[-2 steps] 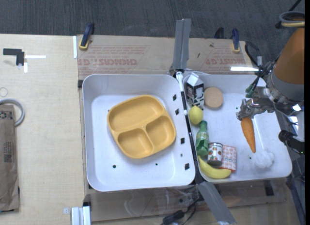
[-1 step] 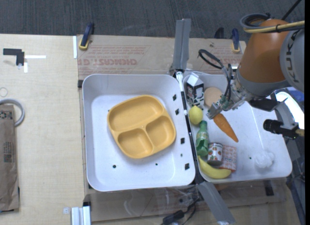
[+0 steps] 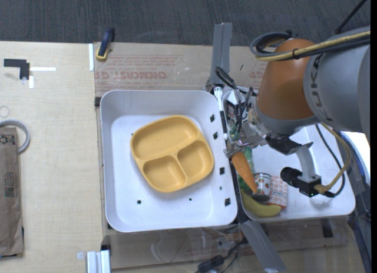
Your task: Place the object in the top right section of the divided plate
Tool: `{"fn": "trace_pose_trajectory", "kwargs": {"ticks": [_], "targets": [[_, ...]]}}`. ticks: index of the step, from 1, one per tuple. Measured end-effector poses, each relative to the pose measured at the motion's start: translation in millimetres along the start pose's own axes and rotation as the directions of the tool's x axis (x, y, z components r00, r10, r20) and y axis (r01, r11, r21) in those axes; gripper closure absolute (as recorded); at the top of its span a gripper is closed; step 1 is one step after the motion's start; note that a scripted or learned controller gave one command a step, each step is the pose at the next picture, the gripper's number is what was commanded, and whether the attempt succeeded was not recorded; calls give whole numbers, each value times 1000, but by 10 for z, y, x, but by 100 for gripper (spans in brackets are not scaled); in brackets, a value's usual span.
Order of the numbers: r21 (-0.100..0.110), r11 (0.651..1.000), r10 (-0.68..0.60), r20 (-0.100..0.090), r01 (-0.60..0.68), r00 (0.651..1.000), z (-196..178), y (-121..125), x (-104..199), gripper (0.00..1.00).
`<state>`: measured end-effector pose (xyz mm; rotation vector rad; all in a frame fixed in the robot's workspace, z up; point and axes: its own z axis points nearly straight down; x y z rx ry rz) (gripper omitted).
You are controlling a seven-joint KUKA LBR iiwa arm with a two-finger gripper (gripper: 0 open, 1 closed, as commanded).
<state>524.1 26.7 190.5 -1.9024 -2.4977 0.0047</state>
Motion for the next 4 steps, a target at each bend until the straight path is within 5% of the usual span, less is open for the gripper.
{"fn": "trace_pose_trajectory", "kwargs": {"ticks": [1, 2, 3, 4], "targets": [[0, 1000, 1, 0, -1, 1000, 0, 0, -3, 0], [0, 1000, 1, 0, -1, 1000, 0, 0, -3, 0], [0, 997, 75, 0, -75, 997, 2, -530, -164, 0], [-1, 999, -34, 1, 34, 999, 2, -260, 802, 0]]}}
